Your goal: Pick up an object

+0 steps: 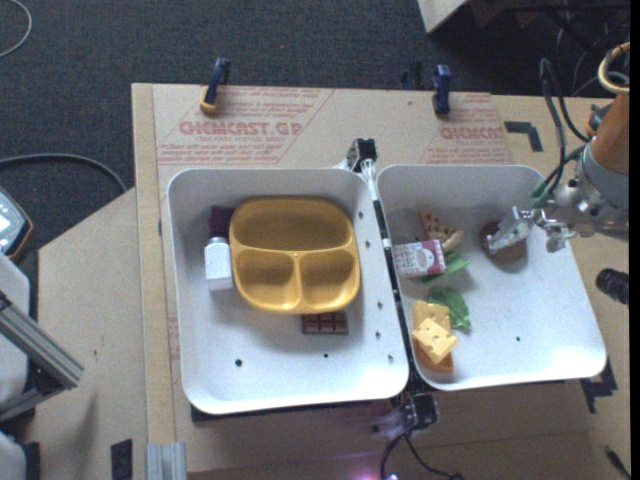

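My gripper (532,230) hangs over the upper right part of the right bin (560,358). Its fingers stand open and hold nothing. One fingertip (508,232) is just above a brown round object (506,249); the other sits to its right. Further left in this bin lie a pink carton (420,258), a cracker-like piece (433,226), green leaves (452,304) and yellow cheese wedges (434,336).
The left bin (200,368) holds a yellow divided plate (295,253), a white bottle (218,264), a dark purple item (221,216) and a chocolate bar (325,323). Clamps (214,86) grip the board's far edge. The bins' shared wall (380,238) runs down the middle.
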Tool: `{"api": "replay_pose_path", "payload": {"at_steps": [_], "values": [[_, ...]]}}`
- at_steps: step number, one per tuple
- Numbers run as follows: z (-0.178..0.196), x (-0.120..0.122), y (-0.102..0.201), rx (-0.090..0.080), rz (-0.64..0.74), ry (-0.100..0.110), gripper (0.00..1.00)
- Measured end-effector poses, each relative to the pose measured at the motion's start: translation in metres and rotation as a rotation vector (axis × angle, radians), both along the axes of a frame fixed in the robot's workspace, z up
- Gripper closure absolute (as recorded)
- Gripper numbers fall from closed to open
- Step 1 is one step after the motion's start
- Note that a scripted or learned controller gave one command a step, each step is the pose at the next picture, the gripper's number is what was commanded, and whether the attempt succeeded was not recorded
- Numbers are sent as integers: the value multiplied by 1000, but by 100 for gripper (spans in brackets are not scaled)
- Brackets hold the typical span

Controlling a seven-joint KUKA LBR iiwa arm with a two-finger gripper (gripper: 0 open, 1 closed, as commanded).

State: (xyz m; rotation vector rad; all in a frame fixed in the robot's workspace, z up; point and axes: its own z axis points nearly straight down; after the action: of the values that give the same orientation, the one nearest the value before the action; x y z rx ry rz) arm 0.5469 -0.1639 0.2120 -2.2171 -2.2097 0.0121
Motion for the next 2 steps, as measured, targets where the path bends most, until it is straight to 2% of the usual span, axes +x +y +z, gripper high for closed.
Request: {"api": "replay_pose_path", "payload": {"at_steps": [1, 2], "values": [[8, 3, 0, -3, 3, -14, 0], [-37, 8, 5, 0, 4, -7, 0]]}}
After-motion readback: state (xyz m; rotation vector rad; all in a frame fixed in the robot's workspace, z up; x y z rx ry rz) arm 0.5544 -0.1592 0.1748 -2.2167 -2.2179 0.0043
